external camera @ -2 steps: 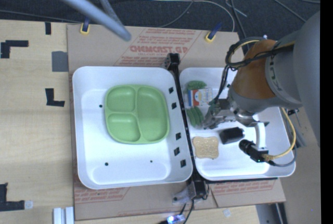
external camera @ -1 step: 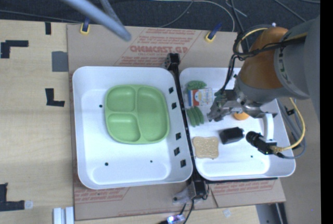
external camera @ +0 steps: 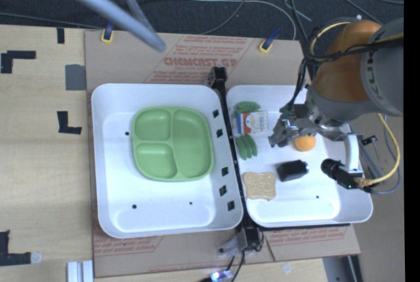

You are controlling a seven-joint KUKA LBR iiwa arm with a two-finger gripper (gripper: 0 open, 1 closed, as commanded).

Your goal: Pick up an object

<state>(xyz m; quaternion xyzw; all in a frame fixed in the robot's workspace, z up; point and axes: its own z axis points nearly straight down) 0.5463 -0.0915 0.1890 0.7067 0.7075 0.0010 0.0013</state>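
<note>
Camera view. Two white bins are seen side by side on the worktop: a left bin and a right bin. The right bin is taken as landmark.

Count, left bin: one green divided plate.

Count, right bin: one orange ball near the middle; one black block just below the ball; one slice of toast at the lower left of the bin; one small printed packet at the upper left; two green vegetable pieces, one above the packet and one below it. Six loose items in total.

The tool is positioned low over the middle of the right bin, just beside the orange ball on its left. Whether its fingers are spread or pressed together cannot be told at this slant; nothing is seen pinched between them.

Judgement: the step in hand appears to be the approach to a pick, the ball being the nearest candidate. For a sound grasp, the tool should be centred over the ball rather than offset to its side, with the fingers straddling its widest part, since a round object is liable to roll away under a glancing touch. The black block close by should be kept clear of the closing path.
</note>
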